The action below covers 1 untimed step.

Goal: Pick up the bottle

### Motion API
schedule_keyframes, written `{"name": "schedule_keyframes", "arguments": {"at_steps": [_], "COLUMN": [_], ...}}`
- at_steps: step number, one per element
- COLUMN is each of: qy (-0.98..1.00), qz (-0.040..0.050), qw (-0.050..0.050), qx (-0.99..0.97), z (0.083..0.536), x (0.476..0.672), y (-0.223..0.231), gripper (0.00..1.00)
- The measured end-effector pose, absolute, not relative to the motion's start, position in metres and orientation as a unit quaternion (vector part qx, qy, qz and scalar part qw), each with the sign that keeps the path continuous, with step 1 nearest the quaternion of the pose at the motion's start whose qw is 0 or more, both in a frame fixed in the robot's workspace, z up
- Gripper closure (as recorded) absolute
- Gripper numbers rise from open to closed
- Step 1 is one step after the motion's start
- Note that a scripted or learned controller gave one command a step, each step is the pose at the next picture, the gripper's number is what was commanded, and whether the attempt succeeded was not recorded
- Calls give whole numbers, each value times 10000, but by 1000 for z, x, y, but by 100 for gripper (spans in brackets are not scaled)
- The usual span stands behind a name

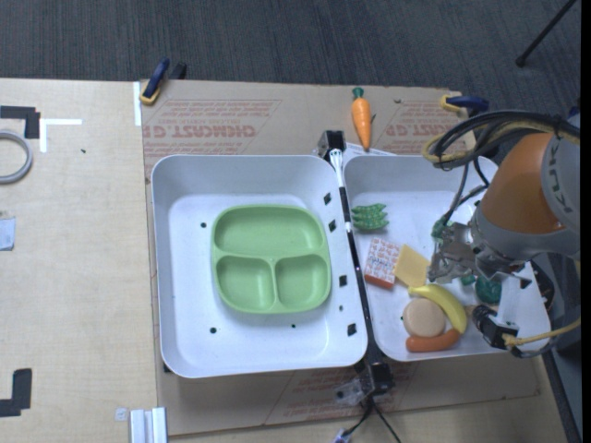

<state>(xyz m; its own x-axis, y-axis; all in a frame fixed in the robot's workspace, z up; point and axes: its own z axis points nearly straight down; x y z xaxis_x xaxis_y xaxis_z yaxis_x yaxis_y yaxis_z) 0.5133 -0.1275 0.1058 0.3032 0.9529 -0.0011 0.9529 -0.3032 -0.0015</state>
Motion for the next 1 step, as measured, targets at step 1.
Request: {"name": "schedule_keyframes", "arguments": {"at_steps": [1], "qy": [-5572], "qz": [9], "qw": [2], "qx": [-8304], "z": [211], "x": [477], "y": [-119], "gripper": [100]}}
